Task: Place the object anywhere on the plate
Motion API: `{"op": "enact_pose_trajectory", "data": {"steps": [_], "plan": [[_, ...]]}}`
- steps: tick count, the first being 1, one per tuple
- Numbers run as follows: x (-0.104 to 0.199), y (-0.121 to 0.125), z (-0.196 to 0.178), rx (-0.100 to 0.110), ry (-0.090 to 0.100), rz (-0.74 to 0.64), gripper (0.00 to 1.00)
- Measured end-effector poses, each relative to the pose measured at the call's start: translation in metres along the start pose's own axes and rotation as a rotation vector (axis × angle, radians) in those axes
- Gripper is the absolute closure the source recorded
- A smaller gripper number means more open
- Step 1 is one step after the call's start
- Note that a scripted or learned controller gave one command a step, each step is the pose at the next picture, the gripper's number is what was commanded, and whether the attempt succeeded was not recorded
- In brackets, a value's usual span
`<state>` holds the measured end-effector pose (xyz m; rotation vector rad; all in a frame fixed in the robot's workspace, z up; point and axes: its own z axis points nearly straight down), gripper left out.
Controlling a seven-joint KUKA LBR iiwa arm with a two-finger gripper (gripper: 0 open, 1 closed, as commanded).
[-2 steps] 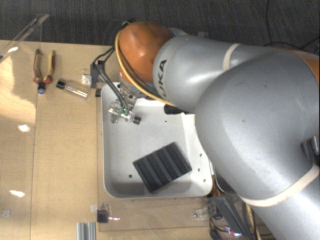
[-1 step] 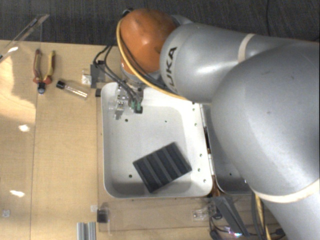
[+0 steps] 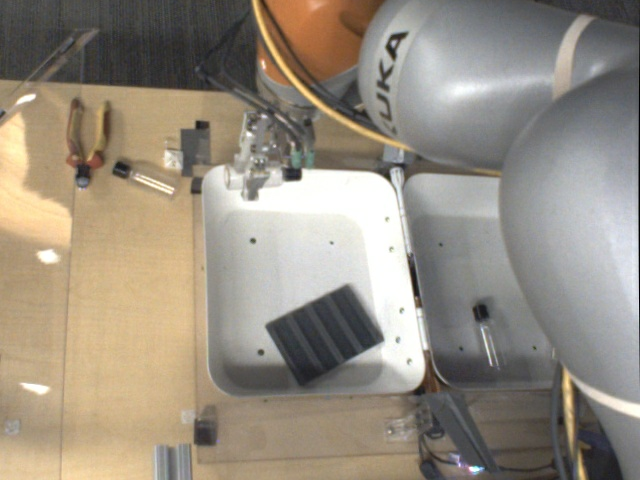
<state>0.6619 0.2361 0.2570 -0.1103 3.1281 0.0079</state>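
One grey arm point(image 3: 470, 78) is leaning over the left bin point(image 3: 300, 228) and right bin point(image 3: 450, 268). A dark ribbed plate point(image 3: 324, 333) is lying in the left one. The gripper point(image 3: 262, 168), open or closed I cannot tell, is hovering at that bin's far rim. The small vial point(image 3: 484, 333) is lying in the right bin, well apart, so the gripper is risking an empty grab.

Robotics lab, industrial KUKA arm point(image 3: 470, 78) over wooden bench point(image 3: 110, 308), white bins point(image 3: 395, 268), pliers point(image 3: 85, 138), loose cables point(image 3: 450, 448)
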Motion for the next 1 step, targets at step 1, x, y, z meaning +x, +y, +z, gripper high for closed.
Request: {"op": "enact_pose_trajectory", "data": {"steps": [1], "plan": [[-0.0077, -0.0094, -0.0913, -0.001, 0.001, -0.413, 1.00]]}}
